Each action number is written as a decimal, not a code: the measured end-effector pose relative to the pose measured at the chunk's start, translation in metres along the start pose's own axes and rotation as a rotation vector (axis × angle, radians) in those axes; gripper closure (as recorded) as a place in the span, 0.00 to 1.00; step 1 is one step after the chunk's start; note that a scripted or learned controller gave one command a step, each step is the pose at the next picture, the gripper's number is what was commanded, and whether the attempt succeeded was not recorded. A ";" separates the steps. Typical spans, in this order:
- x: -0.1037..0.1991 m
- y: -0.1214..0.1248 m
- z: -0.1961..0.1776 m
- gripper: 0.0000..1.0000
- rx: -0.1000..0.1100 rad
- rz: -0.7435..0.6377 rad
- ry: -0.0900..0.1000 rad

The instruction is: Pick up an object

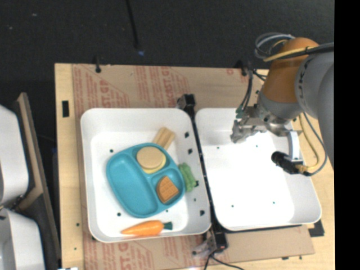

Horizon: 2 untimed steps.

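Objects for the pick all sit in the left shallow white plastic bin (95, 151), centre-left of frame. I see a turquoise divided plastic tray (132, 187) lying at a slant there, with a round tan biscuit-like disc (152, 158) in its upper compartment and a brown waffle-textured toast piece (167, 189) in its right compartment. A pale wooden block (165, 136) pokes out just above the tray's top edge, touching or overlapping it. Small green piece (188, 177) sits at the tray's right rim. Orange toy carrot with a green tip (147, 228) lies flat near the bin's bottom wall, apart from the tray.

Gripper (243, 133) is over the right shallow white plastic bin (264, 207), at its upper-left area, upper right of frame, well apart from all of the objects. Fingers point down at the bin floor; I see nothing between them, and I can't tell how wide they are set. Grey arm with orange band (287, 77) comes in from the upper right.
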<state>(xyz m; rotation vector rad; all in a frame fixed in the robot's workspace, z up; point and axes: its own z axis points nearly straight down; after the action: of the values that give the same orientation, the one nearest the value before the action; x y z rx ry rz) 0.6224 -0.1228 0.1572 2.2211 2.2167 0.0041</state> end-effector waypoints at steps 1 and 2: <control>-0.001 0.001 -0.048 1.00 -0.001 -0.001 0.000; 0.049 -0.014 -0.045 1.00 0.003 -0.005 0.001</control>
<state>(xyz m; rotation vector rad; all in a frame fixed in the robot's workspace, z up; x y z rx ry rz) 0.6081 -0.0738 0.2018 2.2183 2.2243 0.0019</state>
